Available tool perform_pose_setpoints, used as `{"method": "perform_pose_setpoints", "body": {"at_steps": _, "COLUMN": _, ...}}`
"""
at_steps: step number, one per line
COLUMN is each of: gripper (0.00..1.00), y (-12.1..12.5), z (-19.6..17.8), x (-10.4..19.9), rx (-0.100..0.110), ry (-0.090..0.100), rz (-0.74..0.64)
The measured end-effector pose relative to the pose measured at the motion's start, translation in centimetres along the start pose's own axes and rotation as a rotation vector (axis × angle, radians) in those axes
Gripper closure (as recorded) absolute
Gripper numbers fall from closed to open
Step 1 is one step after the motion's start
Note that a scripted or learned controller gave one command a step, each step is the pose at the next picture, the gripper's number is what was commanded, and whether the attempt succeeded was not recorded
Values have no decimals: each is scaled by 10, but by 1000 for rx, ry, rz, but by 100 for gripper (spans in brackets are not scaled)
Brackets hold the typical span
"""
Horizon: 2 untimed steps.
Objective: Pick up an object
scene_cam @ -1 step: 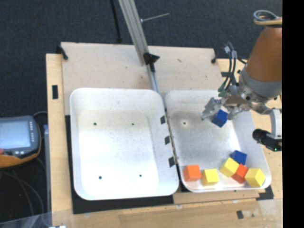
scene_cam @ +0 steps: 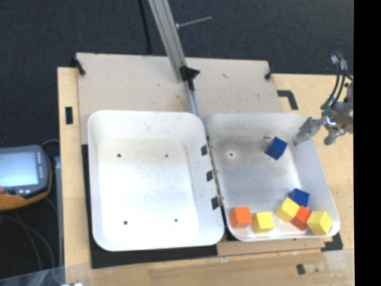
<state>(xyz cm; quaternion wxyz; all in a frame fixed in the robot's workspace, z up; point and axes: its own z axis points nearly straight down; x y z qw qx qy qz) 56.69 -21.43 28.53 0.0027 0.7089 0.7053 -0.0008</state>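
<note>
A blue cube point(scene_cam: 275, 148) lies alone in the upper part of the right bin point(scene_cam: 256, 177). Along that bin's near edge sit an orange cube point(scene_cam: 240, 216), a yellow cube point(scene_cam: 263, 221), another yellow cube point(scene_cam: 289, 209), a second blue cube point(scene_cam: 299, 196), a red cube point(scene_cam: 302, 217) and a third yellow cube point(scene_cam: 319, 222). My gripper point(scene_cam: 317, 132) hangs over the right bin's far right rim, to the right of the lone blue cube and apart from it. Its fingers are spread open with nothing between them.
The left bin point(scene_cam: 149, 177) stands beside the right one. A slanted metal pole point(scene_cam: 169, 34) rises behind the bins. A small screen device point(scene_cam: 21, 171) sits off the bench's left side.
</note>
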Motion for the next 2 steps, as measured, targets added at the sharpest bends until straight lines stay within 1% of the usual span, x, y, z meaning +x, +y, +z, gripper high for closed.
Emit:
{"method": "perform_pose_setpoints", "body": {"at_steps": 1, "gripper": 0, "y": 49, "z": 127, "x": 18, "rx": 7, "ry": 4, "rz": -9}}
{"method": "perform_pose_setpoints", "body": {"at_steps": 2, "gripper": 0, "y": 86, "z": 158, "x": 14, "rx": 1, "ry": 1, "rz": -4}}
